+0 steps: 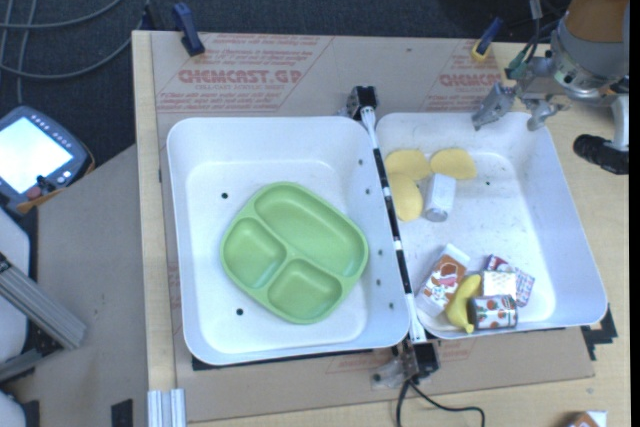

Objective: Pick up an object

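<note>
bright, even overhead light | soft shadows | slight blur

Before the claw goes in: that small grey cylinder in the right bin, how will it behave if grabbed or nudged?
The grey cylinder seems to lie on its side, so a nudge would probably roll it. It leans against a yellow piece, which may block rolling that way. Its smooth, rounded wall looks rigid and could slip unless gripped squarely across it.

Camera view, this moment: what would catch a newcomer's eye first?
The green divided plate stands out, lying alone in the left bin. In the right bin, yellow pieces and a small can sit near the divider, with cartons and a banana at the near edge. The gripper hangs above that bin's far rim.
</note>
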Controlling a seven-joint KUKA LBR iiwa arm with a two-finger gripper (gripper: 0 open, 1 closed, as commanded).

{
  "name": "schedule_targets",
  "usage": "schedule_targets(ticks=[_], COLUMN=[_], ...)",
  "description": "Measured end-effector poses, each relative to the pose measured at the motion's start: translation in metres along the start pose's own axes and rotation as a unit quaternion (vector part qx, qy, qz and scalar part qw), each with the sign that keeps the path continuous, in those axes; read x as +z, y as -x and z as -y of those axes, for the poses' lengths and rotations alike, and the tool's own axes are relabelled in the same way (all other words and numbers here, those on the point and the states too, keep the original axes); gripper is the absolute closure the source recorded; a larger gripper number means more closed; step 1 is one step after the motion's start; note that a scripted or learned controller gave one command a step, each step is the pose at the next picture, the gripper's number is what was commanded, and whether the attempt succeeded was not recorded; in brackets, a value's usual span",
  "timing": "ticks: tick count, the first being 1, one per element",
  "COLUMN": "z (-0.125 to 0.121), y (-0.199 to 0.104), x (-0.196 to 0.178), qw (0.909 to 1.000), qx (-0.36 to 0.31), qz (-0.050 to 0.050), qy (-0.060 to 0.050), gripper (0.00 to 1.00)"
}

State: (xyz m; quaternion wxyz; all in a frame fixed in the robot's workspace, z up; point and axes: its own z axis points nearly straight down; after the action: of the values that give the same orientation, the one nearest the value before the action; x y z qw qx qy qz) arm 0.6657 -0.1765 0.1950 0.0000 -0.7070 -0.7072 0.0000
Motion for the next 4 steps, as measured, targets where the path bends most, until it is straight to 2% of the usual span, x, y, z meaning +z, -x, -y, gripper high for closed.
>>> schedule_targets(ticks=[1, 2, 3, 4], z=[-0.002, 0.006, -0.001, -0.003], y=[-0.052, -0.047, -0.028, -0.028], x=[0.108, 0.109, 0.110, 0.097], qw=[1.0000, 1.0000, 1.0000, 1.0000], qx=[-0.001, 0.000, 0.000, 0.000], qz=[0.000, 0.000, 0.001, 0.002], qy=[0.003, 0.001, 0.001, 0.005], gripper=[0.00, 0.00, 0.00, 1.00])
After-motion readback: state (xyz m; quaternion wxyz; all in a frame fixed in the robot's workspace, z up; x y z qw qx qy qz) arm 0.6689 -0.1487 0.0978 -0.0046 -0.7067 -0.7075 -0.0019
